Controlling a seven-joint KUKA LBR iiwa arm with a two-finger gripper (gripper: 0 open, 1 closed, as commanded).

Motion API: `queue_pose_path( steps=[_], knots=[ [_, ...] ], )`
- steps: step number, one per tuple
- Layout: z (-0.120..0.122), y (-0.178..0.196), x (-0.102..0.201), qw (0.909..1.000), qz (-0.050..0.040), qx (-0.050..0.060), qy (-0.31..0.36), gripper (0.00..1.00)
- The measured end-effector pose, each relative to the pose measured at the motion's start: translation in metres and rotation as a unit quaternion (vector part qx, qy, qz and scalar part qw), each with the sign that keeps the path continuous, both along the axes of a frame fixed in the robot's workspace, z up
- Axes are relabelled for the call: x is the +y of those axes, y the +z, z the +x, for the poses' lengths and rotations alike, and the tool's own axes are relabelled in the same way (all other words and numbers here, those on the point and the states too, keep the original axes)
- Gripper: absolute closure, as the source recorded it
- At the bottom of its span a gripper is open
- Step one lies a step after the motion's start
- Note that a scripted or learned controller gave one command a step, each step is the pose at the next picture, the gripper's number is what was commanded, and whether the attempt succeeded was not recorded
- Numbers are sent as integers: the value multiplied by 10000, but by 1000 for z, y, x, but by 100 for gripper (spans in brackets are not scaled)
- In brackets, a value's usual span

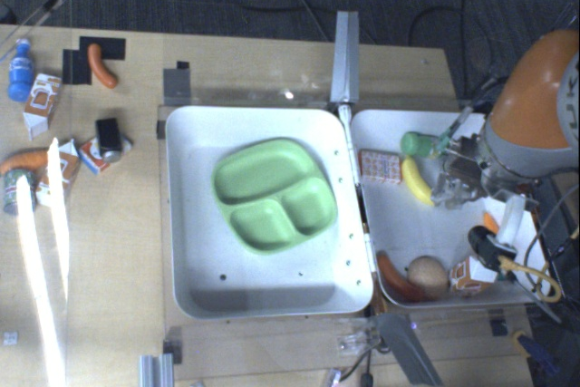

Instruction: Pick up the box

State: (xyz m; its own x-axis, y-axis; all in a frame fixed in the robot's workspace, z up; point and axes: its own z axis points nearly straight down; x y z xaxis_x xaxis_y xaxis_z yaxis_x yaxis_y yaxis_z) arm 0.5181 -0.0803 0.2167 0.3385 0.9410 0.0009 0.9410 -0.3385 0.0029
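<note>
A small flat box [381,166] with a red and white printed top lies in the right bin [453,231], close to its left wall. My gripper [451,184] hangs over the middle of that bin, to the right of the box and apart from it. A yellow banana [418,181] lies between the box and the gripper. A small orange and white carton [467,276] stands near the bin's front edge.
A green bottle [422,143] lies behind the banana. A brown sausage [399,281] and a round brownish item [427,271] sit at the front of the right bin. The left bin [195,222] holds a green divided plate [275,195]. Loose items lie on the bench at far left.
</note>
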Motion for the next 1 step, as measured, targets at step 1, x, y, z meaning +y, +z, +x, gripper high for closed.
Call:
queue_pose_path(
  steps=[1],
  knots=[
    [-31, -15, 33, 9993, 2, 17, -370, 100]
  ],
)
